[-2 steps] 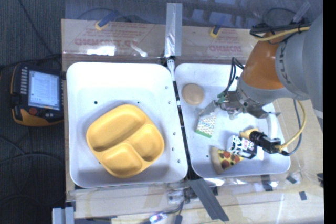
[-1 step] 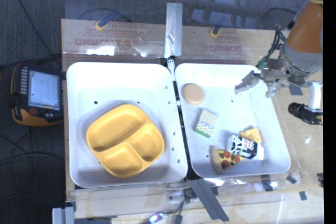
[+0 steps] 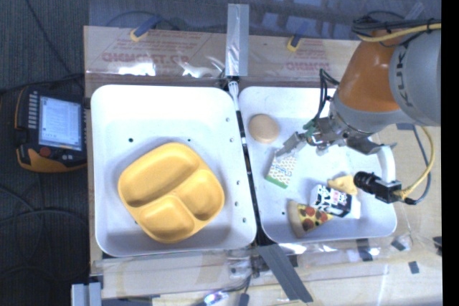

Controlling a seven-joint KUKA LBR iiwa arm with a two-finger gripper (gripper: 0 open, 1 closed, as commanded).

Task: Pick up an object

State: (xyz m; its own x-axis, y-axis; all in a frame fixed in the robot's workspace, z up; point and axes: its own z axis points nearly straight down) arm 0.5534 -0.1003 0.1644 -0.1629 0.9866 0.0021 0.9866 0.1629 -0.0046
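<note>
My gripper hangs over the upper middle of the right bin, below the arm's orange band. A tan round bun lies just to its left, near the bin's top left corner. A green-and-white patterned packet lies below and left of the gripper. A pizza slice toy sits near the bin's front edge. Beside it lies a black-and-white packet with a yellow wedge at its top. Nothing is visibly held.
The left bin holds a yellow divided plate. A black cable connector hangs over the right bin's right side. A handheld pendant lies left of the bench.
</note>
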